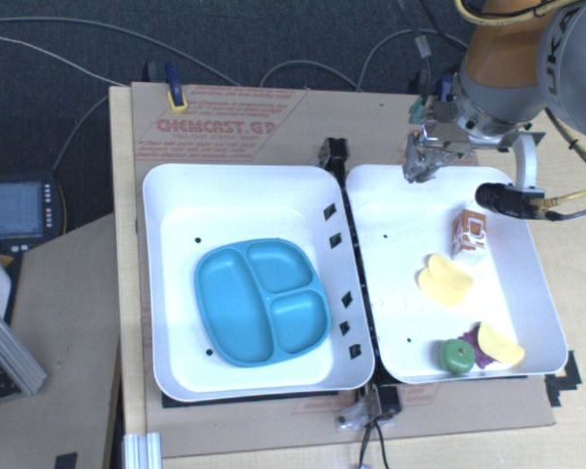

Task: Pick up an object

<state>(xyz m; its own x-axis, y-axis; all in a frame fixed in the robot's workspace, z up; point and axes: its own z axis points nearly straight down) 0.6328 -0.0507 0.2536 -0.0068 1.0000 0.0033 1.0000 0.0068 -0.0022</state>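
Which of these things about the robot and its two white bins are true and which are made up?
1. A blue divided tray lies in the left bin. True.
2. The end effector is holding the green round object. False: the green round object lies near the front of the right bin, far from the end effector.
3. A pale yellow object lies in the right bin. True.
4. The blue tray has five compartments. False: it has three.
5. The orange and white packet sits in the left bin. False: it is in the right bin.

Divided tray point(262, 301) in left bin point(166, 203); small items in right bin point(391, 262).
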